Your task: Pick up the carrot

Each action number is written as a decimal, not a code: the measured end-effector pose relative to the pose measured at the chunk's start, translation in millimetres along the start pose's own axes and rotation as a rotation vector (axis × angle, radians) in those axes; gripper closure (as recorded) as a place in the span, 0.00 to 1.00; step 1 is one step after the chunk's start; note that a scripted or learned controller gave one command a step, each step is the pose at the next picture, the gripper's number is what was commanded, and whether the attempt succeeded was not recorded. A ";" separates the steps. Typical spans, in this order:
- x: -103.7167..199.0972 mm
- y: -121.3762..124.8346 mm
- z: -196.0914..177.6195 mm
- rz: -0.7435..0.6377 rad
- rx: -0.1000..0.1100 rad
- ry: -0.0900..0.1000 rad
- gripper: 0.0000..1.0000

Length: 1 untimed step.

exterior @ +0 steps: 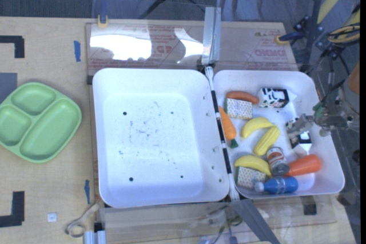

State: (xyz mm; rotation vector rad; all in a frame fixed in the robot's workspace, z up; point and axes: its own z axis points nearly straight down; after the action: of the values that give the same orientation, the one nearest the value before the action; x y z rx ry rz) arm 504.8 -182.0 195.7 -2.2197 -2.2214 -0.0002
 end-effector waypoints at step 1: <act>9.2 -17.8 72.1 -0.050 -0.015 -0.002 0.00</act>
State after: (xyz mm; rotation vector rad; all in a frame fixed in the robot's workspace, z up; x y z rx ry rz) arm 487.0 -172.7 123.6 -2.1720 -2.2844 -0.0150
